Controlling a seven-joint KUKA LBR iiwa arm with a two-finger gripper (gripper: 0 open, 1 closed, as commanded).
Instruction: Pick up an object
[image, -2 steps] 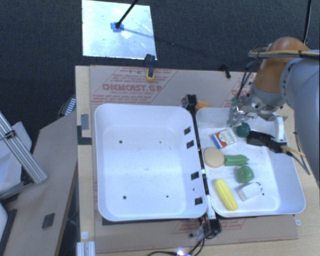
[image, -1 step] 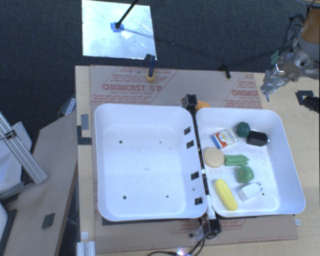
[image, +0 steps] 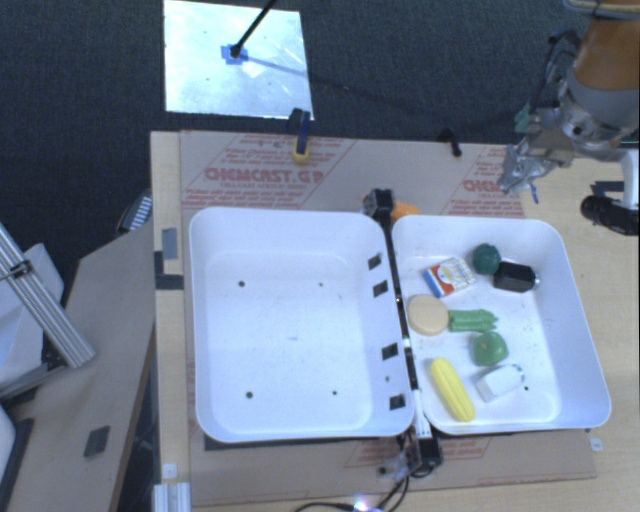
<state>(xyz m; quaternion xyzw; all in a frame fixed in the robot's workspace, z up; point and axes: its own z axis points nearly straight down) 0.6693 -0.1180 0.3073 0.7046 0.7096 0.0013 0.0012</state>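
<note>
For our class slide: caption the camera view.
Gripper hangs above the bench beyond the right bin, which holds a corn cob among small objects.

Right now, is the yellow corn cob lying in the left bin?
No, the yellow corn cob lies in the right bin, near its front edge, beside a small white block.

"CHEMCAST GP" on brown board (image: 262, 172)

Arm (image: 605, 60) cut off by top and right edges. Orange item (image: 405, 211) partly hidden behind right bin's (image: 575, 290) rim. Print on small red-and-white box (image: 449, 277) too small to read.
</note>
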